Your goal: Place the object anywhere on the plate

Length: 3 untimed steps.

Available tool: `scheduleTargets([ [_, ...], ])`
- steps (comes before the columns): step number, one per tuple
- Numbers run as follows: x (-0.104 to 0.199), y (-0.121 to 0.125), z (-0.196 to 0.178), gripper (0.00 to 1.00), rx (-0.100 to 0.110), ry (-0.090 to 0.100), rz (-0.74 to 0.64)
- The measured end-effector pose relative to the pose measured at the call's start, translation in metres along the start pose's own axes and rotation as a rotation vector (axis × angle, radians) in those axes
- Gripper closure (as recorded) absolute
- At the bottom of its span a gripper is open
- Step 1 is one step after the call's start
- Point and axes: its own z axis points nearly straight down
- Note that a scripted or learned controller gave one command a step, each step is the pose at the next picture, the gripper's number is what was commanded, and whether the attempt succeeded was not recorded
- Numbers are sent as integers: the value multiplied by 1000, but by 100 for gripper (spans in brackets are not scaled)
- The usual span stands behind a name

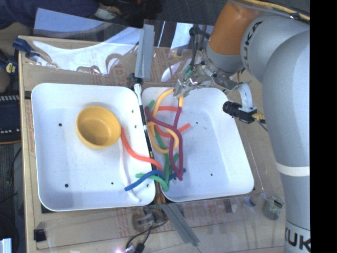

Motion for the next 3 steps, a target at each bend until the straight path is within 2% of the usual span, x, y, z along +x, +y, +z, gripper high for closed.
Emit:
scheduleTargets([
  [1,73,-17,8,100,2,-1,-45],
  [2,119,-24,-8,100,4,-1,-183],
  [3,169,-27,-57,100,2,-3,-276],
])
